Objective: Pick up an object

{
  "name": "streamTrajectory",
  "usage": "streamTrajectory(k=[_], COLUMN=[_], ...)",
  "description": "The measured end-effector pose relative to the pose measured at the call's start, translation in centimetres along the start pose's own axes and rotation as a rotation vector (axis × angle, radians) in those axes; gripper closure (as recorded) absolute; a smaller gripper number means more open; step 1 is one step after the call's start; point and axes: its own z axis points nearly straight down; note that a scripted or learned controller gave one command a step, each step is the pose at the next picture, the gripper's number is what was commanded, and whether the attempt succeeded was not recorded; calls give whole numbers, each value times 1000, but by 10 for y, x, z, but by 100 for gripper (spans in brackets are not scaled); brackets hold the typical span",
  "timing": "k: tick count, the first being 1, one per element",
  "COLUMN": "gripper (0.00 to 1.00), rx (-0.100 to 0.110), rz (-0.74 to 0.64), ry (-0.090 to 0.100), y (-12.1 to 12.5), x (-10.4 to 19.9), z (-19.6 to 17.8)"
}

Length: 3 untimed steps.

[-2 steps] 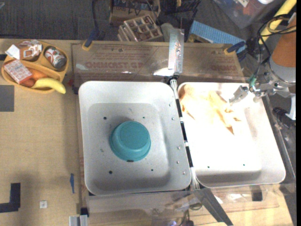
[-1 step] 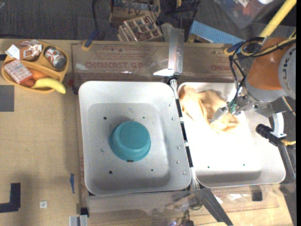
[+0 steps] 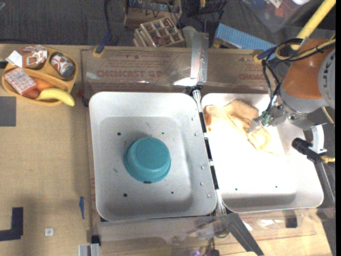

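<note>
The gripper (image 3: 262, 122) was positioned low over the pale yellow items (image 3: 240, 112) in the right bin (image 3: 277, 196); its state could not be determined. The approach step was judged in hand; a confirmed closure and lift were required next. Counted: two bins, one teal bowl (image 3: 148, 159) in the left bin (image 3: 106, 116)

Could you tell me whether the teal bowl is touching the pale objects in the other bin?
Apart. The camera view shows the teal bowl alone in the left bin, while the pale objects lie in the right bin, across the bins' rims.
</note>
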Motion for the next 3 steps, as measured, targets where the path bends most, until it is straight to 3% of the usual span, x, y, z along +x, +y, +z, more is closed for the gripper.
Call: streamTrajectory(k=[1, 2, 3], gripper=[100, 100, 100], rx=[8, 7, 6], rz=[-221, -207, -415], ry=[4, 4, 4], y=[71, 80, 81], x=[66, 69, 86], z=[-84, -101, -149])
